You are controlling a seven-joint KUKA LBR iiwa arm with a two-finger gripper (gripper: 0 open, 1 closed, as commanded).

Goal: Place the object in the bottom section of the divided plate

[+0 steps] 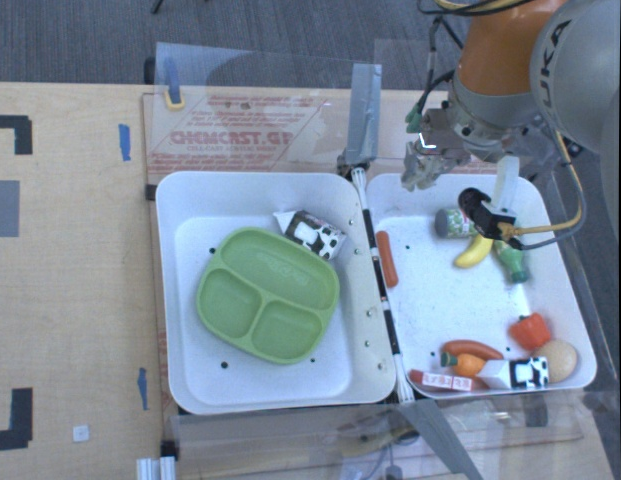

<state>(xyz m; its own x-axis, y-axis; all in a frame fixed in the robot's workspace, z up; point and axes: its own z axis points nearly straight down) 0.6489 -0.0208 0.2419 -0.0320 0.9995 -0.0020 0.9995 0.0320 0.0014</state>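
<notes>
Counter [70, 298], far left: pale wood, marked with black and blue tape.

Left bin [185, 368]: a green divided plate [268, 295] was seen lying flat near the middle, turned at a slant. Its large section was set toward the back and its two smaller sections toward the front. A black-and-white carton [314, 234] was noted touching the plate's upper right rim.

Right bin [430, 308]: a red sausage [387, 258] was seen lying along the left wall. The gripper [422, 171] was recorded over the bin's back left corner, well apart from the plate. Whether it was open or closed could not be told, and nothing was seen in its grasp.

Further right, a yellow banana [473, 252] was noted between a green can [452, 222] and a green vegetable [513, 263]. Toward the front right corner, a red pepper [530, 330] and a beige ball [559, 359] were seen close together. Along the front wall a second sausage [472, 349], a small patterned box [531, 372] and a red-and-white packet [440, 379] were crowded together.
</notes>
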